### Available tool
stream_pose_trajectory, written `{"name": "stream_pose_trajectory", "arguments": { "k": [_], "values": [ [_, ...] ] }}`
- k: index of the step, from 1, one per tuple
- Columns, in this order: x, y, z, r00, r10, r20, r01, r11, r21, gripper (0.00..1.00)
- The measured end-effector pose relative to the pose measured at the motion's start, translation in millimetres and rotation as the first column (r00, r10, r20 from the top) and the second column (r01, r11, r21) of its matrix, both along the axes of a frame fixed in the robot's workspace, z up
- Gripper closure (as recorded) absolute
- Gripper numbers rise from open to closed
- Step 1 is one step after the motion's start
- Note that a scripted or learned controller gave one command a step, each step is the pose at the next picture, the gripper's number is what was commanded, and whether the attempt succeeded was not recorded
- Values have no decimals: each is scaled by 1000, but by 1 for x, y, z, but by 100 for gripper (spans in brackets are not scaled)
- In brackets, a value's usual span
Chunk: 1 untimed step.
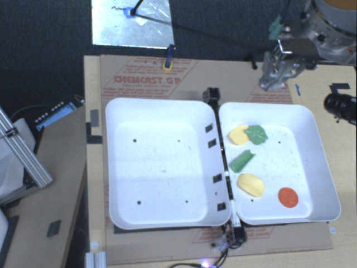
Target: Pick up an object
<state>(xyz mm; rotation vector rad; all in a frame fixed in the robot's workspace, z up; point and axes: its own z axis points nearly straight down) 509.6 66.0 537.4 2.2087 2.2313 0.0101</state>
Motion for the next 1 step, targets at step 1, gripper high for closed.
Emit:
{"name": "stream_pose_trajectory", "arguments": {
  "k": [1],
  "values": [
    [-24, 63, -2, 1000, 2, -4, -2, 1000, -1, 100]
  ]
}}
